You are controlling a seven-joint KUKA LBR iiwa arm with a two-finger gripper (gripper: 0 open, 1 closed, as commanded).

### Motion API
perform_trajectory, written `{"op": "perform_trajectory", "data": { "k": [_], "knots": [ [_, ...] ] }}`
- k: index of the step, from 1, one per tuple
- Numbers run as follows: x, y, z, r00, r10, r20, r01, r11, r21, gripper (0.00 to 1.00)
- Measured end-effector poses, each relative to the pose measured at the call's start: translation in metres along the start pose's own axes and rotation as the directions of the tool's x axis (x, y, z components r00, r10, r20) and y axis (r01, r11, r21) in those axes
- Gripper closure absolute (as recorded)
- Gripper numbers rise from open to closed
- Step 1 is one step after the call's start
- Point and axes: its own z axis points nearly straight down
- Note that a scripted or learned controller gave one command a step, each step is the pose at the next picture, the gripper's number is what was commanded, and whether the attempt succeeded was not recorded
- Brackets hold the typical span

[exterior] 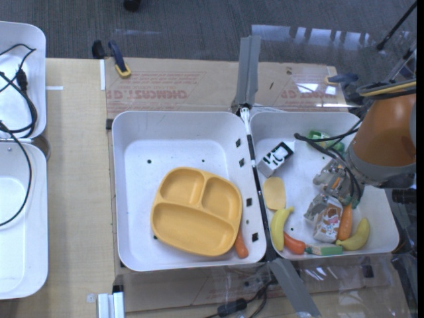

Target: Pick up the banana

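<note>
Task not yet accomplished: no banana is seen lifted. Two yellow banana-shaped items lie in the right bin point(301, 121). Banana point(281, 227) rests at about 7 o'clock on that bin's floor, just below a pale yellow flat piece point(274, 193) and touching a red-orange item point(295, 246) at its lower end. A second banana point(356, 236) lies at about 5 o'clock, just beside a carrot point(345, 222) and a small carton point(326, 221). The arm point(389, 138) enters from 3 o'clock; the hand point(333, 181) sits low over the clutter right of bin centre, above the carton, nearer the second banana than the first. Cannot tell how the hand stands: its tip blends into wires and packaging, and nothing is clearly held. Remaining, as judged: settle on one banana, close on it, lift it clear. The left bin point(172, 121) holds a yellow divided tray point(197, 211) with a small orange piece point(241, 247) at its 5 o'clock corner. A black-and-white box point(275, 158) lies at 10 o'clock in the right bin. Green items near the arm are partly covered by it and cannot be identified.
</note>
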Motion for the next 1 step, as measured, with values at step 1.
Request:
{"op": "perform_trajectory", "data": {
  "k": [1],
  "knots": [
    [0.0545,0.0172,-0.0002,0.988,-0.156,-0.001,0.156,0.988,-0.001,0.00]
  ]
}}
